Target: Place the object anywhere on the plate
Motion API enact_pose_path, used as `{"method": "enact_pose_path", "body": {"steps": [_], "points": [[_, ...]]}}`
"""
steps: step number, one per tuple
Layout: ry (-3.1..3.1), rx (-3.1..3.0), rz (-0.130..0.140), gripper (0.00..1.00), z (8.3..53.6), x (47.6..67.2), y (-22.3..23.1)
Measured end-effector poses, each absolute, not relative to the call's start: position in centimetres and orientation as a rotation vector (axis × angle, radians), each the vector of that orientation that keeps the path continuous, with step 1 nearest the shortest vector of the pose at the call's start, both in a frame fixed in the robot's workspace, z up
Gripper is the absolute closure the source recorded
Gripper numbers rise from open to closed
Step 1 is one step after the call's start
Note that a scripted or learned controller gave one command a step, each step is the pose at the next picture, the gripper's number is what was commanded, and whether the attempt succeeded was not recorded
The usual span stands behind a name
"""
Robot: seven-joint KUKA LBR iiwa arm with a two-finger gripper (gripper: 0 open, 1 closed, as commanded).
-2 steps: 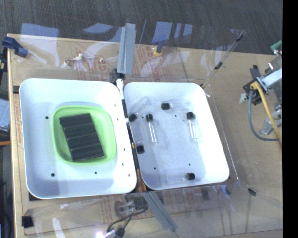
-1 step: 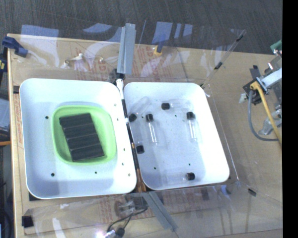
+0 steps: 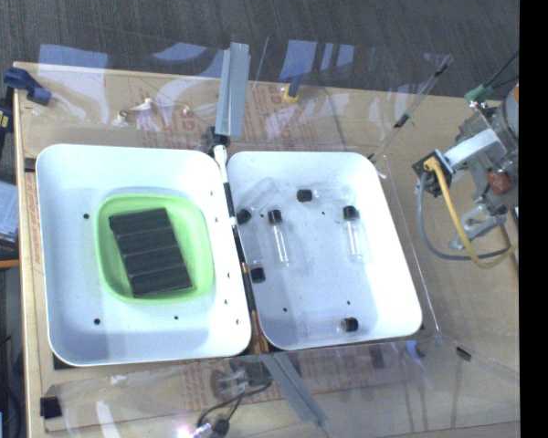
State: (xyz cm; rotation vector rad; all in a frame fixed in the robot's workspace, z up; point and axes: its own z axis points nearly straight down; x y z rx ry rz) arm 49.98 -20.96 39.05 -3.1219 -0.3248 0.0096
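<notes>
A green plate lies in the left bin. A black ridged rectangular block rests flat on the plate, slightly tilted, and covers most of its middle. The arm with my gripper is off to the right of the right bin, above the bench and well away from the plate and block. Nothing is seen hanging from it.
The right bin holds several clear tubes with black caps, such as one near its left side and another further right. A yellow cable loops beside the arm. A grey metal bar stands behind the bins.
</notes>
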Motion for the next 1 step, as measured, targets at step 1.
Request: {"method": "enact_pose_path", "body": {"steps": [1], "points": [[-0.325,-3.123,0.002,0.0,44.26,47.63,-21.1]]}}
